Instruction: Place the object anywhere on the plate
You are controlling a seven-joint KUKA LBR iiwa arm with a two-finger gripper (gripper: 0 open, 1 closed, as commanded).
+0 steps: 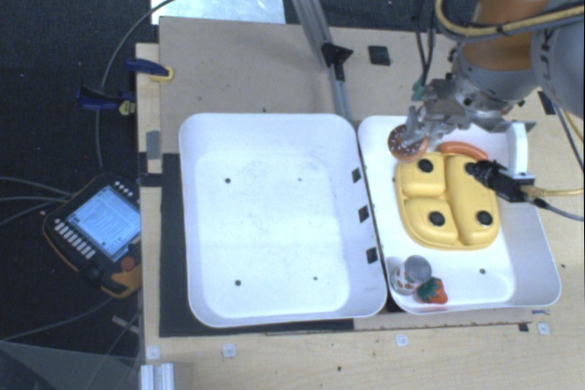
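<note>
The arm is reaching in from the right over the right bin (530, 283), and its pincer (416, 131) is hanging just above the bin's far left corner. A small round brownish, sprinkled object (403, 142) is sitting right at the fingertips, apparently grasped between them. The yellow sectioned plate (448, 201) is lying just beside and below it in the same bin. Small toys (420, 279) are resting in the near corner. The left bin (270, 215) is lying alongside on the desk (238, 68).
</note>
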